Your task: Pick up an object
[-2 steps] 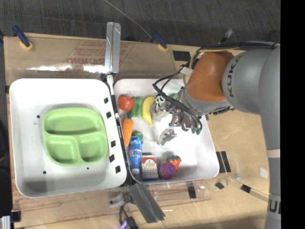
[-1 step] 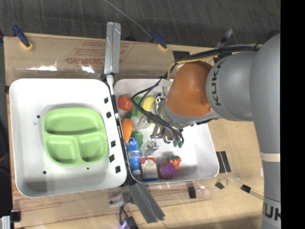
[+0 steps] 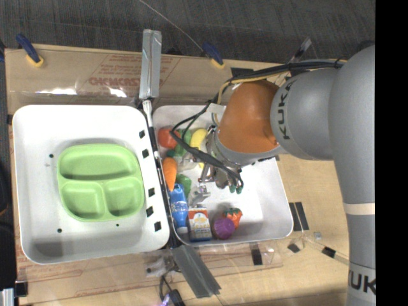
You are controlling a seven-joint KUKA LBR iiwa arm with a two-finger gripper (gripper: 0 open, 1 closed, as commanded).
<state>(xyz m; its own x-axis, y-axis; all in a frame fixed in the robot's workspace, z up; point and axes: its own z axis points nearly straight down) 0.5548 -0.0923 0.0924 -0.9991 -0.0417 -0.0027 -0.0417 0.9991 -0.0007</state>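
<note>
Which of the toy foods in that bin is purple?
The purple grape-like toy by the right bin's near wall, between the small carton and an orange-red toy.

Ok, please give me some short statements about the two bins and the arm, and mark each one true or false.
1. The green tray lies in the left bin. True.
2. The toy carrot lies in the left bin. False: it lies in the right bin, near the dividing wall.
3. The gripper is over the right bin. True.
4. The purple toy sits on the green tray. False: it sits at the near edge of the right bin.
</note>
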